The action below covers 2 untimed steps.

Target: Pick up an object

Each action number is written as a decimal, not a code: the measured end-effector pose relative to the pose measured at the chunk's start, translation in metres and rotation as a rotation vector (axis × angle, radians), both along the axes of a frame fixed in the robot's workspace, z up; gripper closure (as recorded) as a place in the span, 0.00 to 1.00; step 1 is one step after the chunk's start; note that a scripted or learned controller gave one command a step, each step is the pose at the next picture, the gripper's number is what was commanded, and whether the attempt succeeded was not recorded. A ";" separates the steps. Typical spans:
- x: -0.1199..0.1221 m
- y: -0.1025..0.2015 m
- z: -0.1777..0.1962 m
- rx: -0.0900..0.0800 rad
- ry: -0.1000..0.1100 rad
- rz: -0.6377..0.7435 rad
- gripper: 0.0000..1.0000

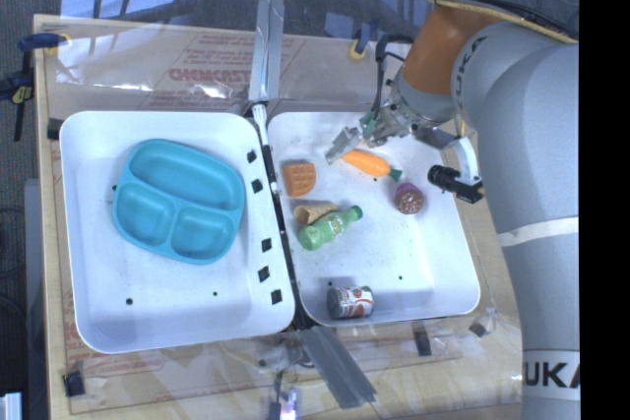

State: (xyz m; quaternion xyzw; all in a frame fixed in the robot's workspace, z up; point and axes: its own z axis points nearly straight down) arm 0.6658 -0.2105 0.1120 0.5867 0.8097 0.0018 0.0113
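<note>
My tool (346, 145) hangs low over the right bin (433, 261), at its far edge, just beside the carrot (366, 163); I cannot tell how wide it stands. Nearby lie a bottle (328, 227), a cone (315, 210) and a can (350, 302). The left bin (89, 290) holds a plate (179, 200).
</note>
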 end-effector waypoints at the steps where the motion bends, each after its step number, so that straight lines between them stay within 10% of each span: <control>1: -0.012 0.000 -0.023 0.013 0.026 -0.205 0.00; 2: -0.012 0.001 -0.017 0.013 0.030 -0.201 1.00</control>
